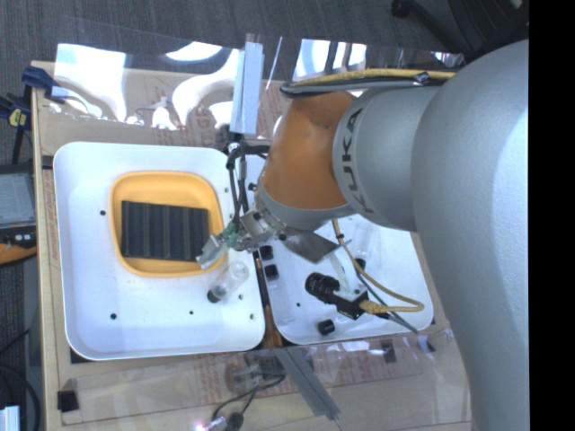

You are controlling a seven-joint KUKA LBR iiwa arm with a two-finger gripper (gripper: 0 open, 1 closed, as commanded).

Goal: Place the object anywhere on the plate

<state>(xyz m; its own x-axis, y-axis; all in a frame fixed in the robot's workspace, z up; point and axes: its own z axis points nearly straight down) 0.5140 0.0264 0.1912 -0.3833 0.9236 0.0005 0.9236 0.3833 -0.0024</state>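
A yellow plate with rounded corners lies in the left white bin. A black ridged rectangular block rests flat on the plate and covers most of its middle. My gripper hangs over the plate's lower right corner, just right of the block. Nothing shows between its tips. Just below the gripper, a small clear bottle with a dark cap lies on the bin floor, off the plate.
The right white bin is largely covered by the arm. A small black piece lies near that bin's front edge, and another dark piece sits by the divider between the bins.
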